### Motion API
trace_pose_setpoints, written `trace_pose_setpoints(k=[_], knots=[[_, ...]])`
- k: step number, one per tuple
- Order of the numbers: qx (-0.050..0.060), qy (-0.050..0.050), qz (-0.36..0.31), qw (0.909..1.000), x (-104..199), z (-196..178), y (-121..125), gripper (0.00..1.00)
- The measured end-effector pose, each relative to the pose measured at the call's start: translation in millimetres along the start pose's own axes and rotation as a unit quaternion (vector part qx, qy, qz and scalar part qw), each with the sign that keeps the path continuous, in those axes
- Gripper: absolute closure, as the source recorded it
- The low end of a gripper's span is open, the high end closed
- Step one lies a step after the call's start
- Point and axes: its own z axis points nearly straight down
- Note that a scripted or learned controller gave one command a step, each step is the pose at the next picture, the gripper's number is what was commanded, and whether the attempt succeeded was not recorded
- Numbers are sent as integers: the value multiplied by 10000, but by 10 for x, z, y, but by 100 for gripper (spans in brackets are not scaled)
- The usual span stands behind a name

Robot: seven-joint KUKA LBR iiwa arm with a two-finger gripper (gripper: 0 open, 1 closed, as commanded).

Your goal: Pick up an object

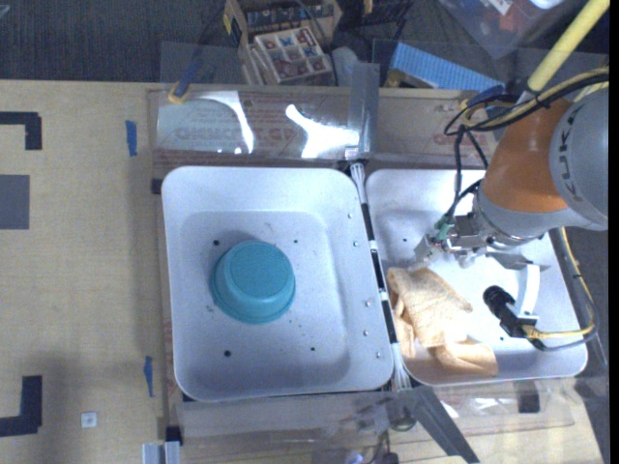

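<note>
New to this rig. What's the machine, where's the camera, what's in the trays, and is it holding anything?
There is one picture, taken by a fixed camera above the bench and looking down at a slant. The machine is a robot arm, grey with an orange band, reaching in from the right of the picture. Its grasping part, the end effector, hangs over the right bin. Two shallow white bins sit side by side. The left bin holds a teal bowl, which looks to be upside down. The right bin holds a crumpled tan cloth near its front edge. The end effector sits just above the cloth's upper end. The picture does not show anything gripped in it, so I would not count anything as picked up yet.
</note>
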Motion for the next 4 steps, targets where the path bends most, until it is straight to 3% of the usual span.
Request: trace_pose_setpoints(k=[1,2,3,4], knots=[[-37,3,-659,9978,40,255,95,0],[-72,6,-637,9979,32,147,113,100],[-71,6,-638,9979,32,147,113,0],[-19,-10,-1019,9948,-188,212,758,0]])
